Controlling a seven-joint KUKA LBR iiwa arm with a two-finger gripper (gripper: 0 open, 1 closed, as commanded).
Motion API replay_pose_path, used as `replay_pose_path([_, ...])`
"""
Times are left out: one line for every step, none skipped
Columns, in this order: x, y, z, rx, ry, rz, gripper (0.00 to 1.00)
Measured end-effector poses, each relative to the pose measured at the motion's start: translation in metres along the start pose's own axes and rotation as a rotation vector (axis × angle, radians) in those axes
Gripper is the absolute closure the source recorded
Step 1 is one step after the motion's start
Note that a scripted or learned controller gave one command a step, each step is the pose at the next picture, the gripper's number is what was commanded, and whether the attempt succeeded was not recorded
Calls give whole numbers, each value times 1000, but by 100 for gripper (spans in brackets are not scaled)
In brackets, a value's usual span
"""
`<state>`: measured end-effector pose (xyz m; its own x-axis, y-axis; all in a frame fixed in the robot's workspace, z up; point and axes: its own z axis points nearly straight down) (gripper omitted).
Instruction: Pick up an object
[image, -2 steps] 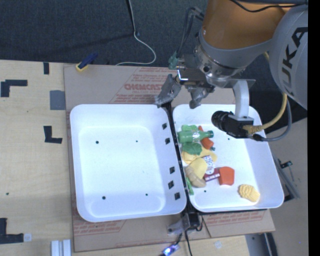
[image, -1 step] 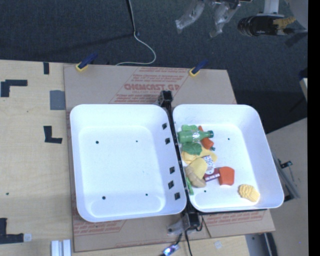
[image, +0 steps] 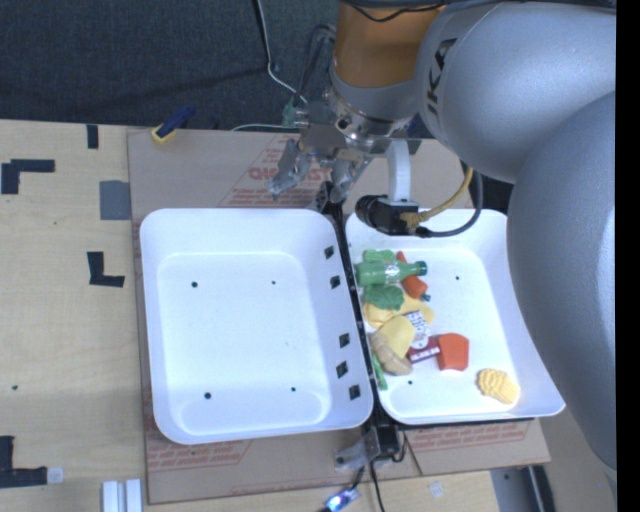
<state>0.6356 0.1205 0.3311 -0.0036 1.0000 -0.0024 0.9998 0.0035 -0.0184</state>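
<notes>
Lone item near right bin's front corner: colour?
Yellow, with a bumpy surface, lying apart from the pile; clear in the camera view.

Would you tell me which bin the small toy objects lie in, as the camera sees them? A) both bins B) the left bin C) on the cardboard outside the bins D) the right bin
D: the toy objects are piled in the right bin, along its left side.

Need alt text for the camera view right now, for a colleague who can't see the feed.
The grey arm's gripper, fingers open and holding nothing, hangs above the far edge of the bench where the two white bins meet. The right bin holds a cluster of small toy-like items in green, yellow, orange and red along its left side; the left bin lies beside it.
</notes>
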Motion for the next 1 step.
replay_pose_path([26,5,-212,-33,6,0,100])
